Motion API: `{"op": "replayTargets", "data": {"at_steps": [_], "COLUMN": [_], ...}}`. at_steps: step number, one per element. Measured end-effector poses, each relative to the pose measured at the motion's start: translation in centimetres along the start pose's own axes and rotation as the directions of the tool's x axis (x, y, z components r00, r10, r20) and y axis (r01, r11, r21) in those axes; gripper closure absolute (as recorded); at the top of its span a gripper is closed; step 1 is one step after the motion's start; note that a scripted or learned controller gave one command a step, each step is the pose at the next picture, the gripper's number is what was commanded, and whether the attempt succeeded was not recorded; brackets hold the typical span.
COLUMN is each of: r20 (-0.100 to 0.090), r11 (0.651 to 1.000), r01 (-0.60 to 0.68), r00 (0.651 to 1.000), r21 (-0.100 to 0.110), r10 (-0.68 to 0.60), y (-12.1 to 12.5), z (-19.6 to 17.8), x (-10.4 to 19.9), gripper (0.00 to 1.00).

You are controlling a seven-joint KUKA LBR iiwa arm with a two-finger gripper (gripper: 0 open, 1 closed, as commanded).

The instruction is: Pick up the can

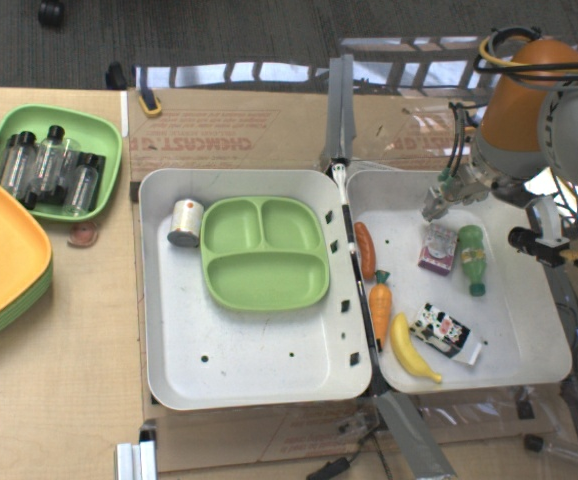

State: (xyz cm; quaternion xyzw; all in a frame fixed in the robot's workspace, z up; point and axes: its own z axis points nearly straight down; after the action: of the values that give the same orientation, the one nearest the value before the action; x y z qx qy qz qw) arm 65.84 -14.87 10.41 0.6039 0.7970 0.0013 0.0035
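- The arm (529, 118) enters from the right over the right bin (529, 363), orange band uppermost, wrist angled down and leftward.
- The gripper (439, 203) hangs over the upper part of the right bin, tips pointing down toward the floor of the bin.
- Jaw state: cannot tell; the fingertips are too small and blurred to separate.
- Nothing is seen between the jaws.
- The can (183, 222) lies on its side in the left bin (259, 368), far to the left of the jaws, across the divider between the bins.
- The can rests just beside the left edge of the green divided plate (265, 251), near the left bin's upper left corner.
- Just below the jaws sits a small purple packet (437, 248), with a green bottle (472, 256) beside it to the right.
- Left and below the jaws, along the divider wall: a red sausage-shaped item (365, 249), a carrot (381, 304), a banana (409, 348).
- A black-and-white box (441, 330) lies well below the jaws.
- Bare white floor shows directly left of the jaws, and across the lower half of the left bin.
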Motion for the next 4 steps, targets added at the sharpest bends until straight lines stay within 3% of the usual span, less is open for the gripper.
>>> {"op": "replayTargets", "data": {"at_steps": [1,2,3,4], "r20": [-0.002,-0.001,-0.002,-0.001], "r11": [0.976,0.931,0.939,0.959], "r01": [-0.217,-0.365,-0.343,-0.282], "r00": [0.976,0.931,0.939,0.960], "r21": [0.008,0.010,0.012,0.009], "r10": [0.217,0.365,0.343,0.282], "y": [-1.6,-1.3,-9.6,-6.7], "z": [-2.9,-3.4,1.3,-8.8], "x": [3.1,5.5,8.3,9.8], "gripper": [1.00,1.00,1.00,1.00]}}
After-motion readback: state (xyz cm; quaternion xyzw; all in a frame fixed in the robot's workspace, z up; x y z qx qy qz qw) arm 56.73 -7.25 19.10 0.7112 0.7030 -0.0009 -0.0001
